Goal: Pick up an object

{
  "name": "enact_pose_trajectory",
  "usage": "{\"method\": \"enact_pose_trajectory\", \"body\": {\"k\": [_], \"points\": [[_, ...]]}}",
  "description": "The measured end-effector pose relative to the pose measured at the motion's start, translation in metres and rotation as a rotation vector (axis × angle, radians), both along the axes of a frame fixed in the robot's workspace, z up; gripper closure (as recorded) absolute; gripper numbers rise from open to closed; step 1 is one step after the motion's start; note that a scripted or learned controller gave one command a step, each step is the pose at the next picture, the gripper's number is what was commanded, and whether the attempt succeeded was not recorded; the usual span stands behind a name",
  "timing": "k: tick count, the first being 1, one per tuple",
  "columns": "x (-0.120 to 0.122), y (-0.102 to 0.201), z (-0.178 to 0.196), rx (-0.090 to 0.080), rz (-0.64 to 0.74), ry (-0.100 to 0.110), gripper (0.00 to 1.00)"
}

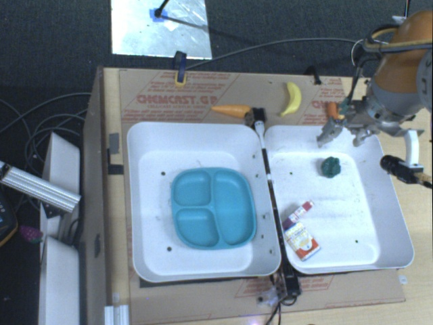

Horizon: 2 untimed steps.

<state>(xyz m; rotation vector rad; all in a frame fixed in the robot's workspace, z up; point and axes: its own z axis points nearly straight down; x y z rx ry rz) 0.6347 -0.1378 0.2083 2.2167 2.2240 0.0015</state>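
Brown board covers the counter, printed with red lettering, and it carries two shallow white bins side by side. Dark carpet surrounds it, with a shiny silver sheet lying on the floor beyond the far edge.

Next in size, the left bin holds a light blue divided plate with three compartments, sitting flat near the middle of the bin floor. The right bin touches the left one along a shared rim running down the centre.

Reaching in from the right, the grey arm with its orange band hangs over the far right corner of the right bin. Its gripper points down over the bin's far edge, with the two fingers spread apart and nothing between them.

Inside the right bin, a small box with red, white and yellow print lies flat near the front left corner, tilted at an angle, close to the dividing rim. A dark green lump rests on the bin floor toward the far side, just below and near the gripper but not touching it.

Outside the bins, on the board behind them, a yellow banana lies near the right bin's far rim, and an orange carrot lies just behind the spot where the two bins meet. A small blue and yellow clamp sits at the board's far edge.
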Motion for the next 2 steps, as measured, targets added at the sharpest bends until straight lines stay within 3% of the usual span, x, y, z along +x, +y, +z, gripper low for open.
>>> {"method": "enact_pose_trajectory", "body": {"k": [1,2], "points": [[-0.007,-0.054,-0.075,-0.001,-0.002,0.002,0.0],[-0.006,-0.038,-0.119,0.0,0.001,0.001,0.0]]}}
